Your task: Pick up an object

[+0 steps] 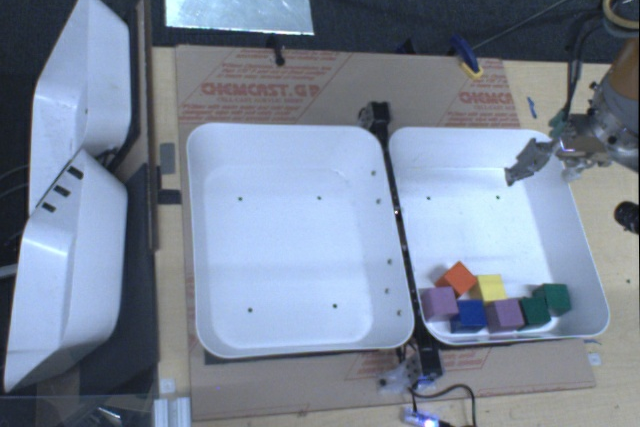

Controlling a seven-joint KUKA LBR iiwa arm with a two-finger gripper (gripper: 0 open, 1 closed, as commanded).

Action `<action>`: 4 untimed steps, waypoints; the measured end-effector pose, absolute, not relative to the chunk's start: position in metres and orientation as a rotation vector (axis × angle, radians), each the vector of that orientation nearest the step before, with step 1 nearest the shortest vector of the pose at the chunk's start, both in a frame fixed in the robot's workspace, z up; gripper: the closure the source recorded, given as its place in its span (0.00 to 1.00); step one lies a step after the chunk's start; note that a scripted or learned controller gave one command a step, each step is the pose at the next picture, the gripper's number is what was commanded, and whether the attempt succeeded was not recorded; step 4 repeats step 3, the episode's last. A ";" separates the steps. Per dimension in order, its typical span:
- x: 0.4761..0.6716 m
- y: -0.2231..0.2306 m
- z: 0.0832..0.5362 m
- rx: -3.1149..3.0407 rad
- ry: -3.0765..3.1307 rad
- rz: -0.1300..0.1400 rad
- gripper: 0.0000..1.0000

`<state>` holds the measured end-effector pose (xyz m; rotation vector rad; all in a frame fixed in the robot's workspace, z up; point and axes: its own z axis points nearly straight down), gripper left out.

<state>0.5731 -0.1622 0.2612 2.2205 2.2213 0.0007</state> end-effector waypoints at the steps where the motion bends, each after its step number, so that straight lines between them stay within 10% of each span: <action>1: 0.546 -0.124 0.081 2.227 2.229 -0.009 0.00; 3: 0.656 -0.172 0.087 2.222 2.218 0.001 0.00; 4: 0.656 -0.172 0.087 2.222 2.218 0.001 0.00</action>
